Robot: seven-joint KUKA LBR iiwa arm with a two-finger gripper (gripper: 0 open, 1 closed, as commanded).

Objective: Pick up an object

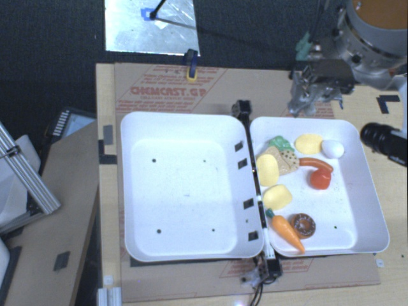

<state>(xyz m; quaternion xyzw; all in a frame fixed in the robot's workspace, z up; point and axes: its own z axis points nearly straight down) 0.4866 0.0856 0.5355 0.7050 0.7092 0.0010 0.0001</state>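
The right bin point(371, 199) holds several toy foods: a yellow round piece point(308, 143), a white egg point(332, 149), a green item point(278, 143), a tan speckled slab point(285, 159), a red sausage point(315, 164), a red tomato-like piece point(320, 180), two pale yellow pieces point(267, 169) point(277, 197), a carrot point(286, 233) and a chocolate donut point(303, 225). My gripper point(305, 108) hangs above the bin's far rim, behind the food. It is open, with nothing between its fingers.
The left bin point(178, 187) lies beside the right one, with black clips point(243, 164) along the shared edge. A foil sheet point(152, 16) lies at the back left, and a yellow-and-blue clamp point(191, 67) sits on the cardboard bench edge.
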